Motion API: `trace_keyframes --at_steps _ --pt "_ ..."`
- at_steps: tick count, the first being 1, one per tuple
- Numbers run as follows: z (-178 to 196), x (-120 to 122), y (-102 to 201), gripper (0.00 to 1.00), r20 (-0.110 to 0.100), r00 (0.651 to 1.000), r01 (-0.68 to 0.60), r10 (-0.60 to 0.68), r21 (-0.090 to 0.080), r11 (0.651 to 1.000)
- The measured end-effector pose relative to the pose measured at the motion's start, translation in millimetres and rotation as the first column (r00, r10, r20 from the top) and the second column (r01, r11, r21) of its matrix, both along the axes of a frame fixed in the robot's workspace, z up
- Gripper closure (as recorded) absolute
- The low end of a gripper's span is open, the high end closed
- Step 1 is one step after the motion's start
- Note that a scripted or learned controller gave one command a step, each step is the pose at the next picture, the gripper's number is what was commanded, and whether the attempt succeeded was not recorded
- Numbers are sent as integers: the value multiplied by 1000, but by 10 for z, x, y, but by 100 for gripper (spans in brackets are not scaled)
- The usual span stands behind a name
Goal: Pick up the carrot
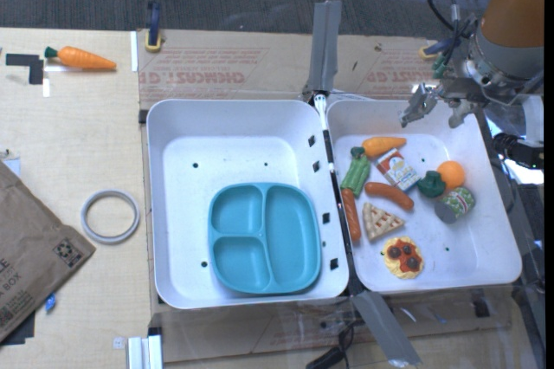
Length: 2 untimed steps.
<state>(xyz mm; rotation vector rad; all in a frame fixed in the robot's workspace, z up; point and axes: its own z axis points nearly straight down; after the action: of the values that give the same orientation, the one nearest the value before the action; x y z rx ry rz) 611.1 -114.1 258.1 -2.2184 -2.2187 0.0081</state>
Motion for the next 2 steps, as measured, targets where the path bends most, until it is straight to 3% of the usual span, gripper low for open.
trace_keyframes --at_steps 1,2 --pt "-1318 473 0 0 1 973 -229 229 2 973" --pt "-1564 479 -83 0 24 947 -319 319 -4 948"
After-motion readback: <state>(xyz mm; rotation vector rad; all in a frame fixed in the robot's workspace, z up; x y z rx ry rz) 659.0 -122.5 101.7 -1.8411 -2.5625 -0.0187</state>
